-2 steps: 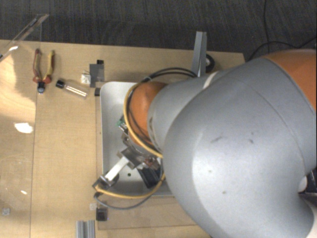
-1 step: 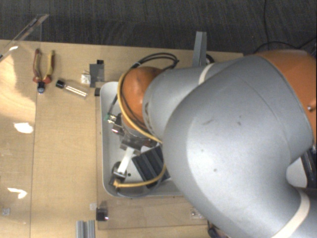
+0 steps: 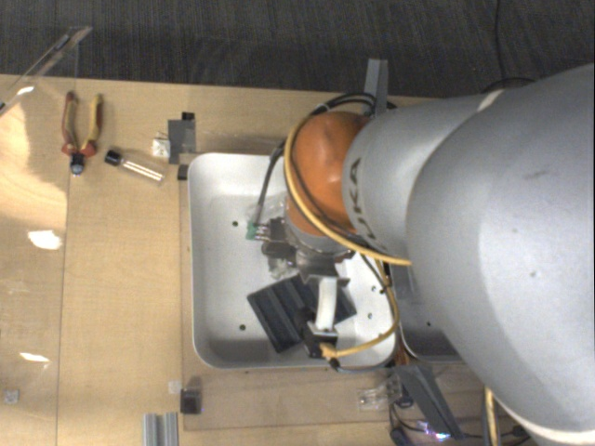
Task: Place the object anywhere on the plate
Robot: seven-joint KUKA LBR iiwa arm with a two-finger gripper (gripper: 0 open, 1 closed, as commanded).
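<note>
The arm reaches in from the right, and its grey body and orange band (image 3: 321,170) cover most of the white bin (image 3: 216,268). The gripper (image 3: 279,247) hangs low over the middle of this bin, seen as a small metal part below the orange band. A small green spot (image 3: 251,232) sits at its left side; I cannot tell what it is. The arm hides the bin floor under and to the right of the gripper.
A sliver of the second bin (image 3: 423,342) peeks out under the arm at the right. On the wooden bench to the left lie red-handled pliers (image 3: 81,126) and a small clear tube (image 3: 138,164). A dark bracket (image 3: 183,134) stands at the bin's far-left corner.
</note>
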